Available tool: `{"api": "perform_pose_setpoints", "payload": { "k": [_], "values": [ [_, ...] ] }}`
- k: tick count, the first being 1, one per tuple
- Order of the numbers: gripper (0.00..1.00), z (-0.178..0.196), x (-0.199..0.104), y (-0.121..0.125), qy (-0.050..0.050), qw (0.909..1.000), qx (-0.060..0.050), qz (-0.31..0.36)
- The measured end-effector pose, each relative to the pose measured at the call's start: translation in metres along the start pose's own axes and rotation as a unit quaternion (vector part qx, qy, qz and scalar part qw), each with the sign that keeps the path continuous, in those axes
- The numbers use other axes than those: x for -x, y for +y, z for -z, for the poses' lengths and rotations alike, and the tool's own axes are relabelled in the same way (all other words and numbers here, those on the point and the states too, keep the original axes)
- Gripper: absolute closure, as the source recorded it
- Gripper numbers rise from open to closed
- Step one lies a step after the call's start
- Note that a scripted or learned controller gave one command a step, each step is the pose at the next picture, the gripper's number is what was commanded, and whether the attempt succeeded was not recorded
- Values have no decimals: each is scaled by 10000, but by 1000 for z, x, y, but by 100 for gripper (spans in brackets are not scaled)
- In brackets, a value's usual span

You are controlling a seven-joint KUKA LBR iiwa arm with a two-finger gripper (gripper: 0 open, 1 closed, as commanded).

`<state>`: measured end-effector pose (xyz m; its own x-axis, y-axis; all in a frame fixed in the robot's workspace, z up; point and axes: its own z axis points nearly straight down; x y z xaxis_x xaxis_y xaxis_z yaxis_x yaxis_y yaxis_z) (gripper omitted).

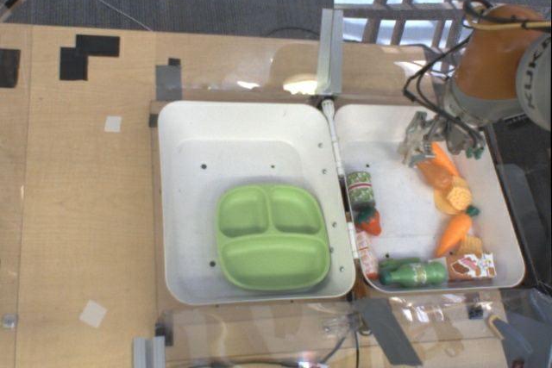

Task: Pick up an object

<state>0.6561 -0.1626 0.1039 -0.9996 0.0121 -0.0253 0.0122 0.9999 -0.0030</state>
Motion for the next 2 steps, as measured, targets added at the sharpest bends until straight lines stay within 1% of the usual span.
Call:
{"api": "perform_pose_setpoints", "payload": {
  "k": [1,2],
  "values": [
    [100,197,18,10,4,9985,-4,541],
    [100,285,21,36,28,9997,8,-251]
  ]
}}
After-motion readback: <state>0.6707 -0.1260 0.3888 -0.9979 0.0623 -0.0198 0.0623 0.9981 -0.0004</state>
